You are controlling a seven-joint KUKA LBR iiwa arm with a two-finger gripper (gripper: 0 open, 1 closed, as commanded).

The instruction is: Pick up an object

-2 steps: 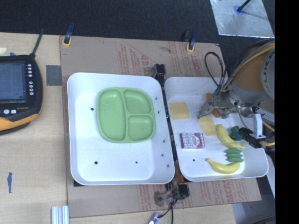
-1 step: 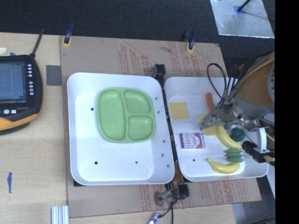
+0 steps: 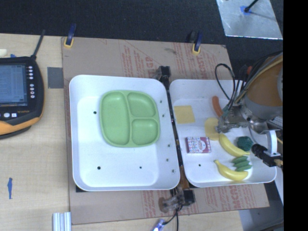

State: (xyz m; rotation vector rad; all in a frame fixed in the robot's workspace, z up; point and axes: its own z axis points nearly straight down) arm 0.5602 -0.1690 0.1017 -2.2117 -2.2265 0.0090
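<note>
Over the right white bin (image 3: pixel 192 177), the gripper (image 3: pixel 225 125) hangs low at the pale yellow round piece's (image 3: pixel 210 127) three o'clock, presumably targeting it; jaw state cannot be determined.

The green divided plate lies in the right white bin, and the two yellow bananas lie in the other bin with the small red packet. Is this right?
Not quite. The camera view shows the green divided plate in the left white bin. The two yellow bananas and the small red packet lie in the other, right white bin.
</note>
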